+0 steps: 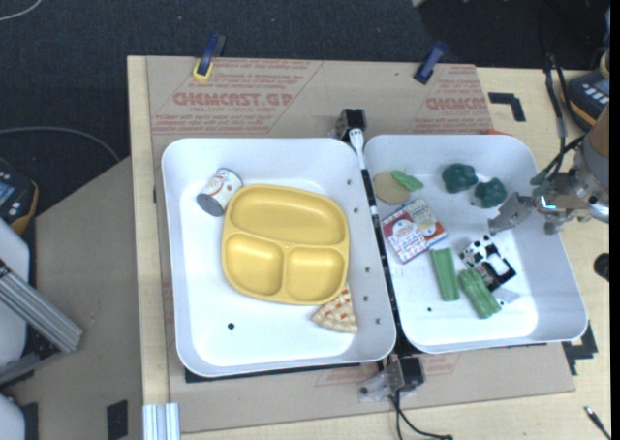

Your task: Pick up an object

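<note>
The right bin (542, 322) holds several small items. There is a red and white packet (414, 231), two dark green lumps (459, 176) (489, 192), and a tan disc with a green leaf (392, 185). Below them lie two green sticks (444, 273) (479, 294) and a black and white toy (486, 260). My gripper (531, 206) hangs over the right side of this bin, just right of the lower dark green lump and above the black and white toy. I see nothing held in it.
The left bin (184, 264) carries a yellow divided plate (284, 242), a small tipped cup (218, 191) at its upper left and a pizza slice (337, 314) at its lower right. Cables run beside the arm at the far right.
</note>
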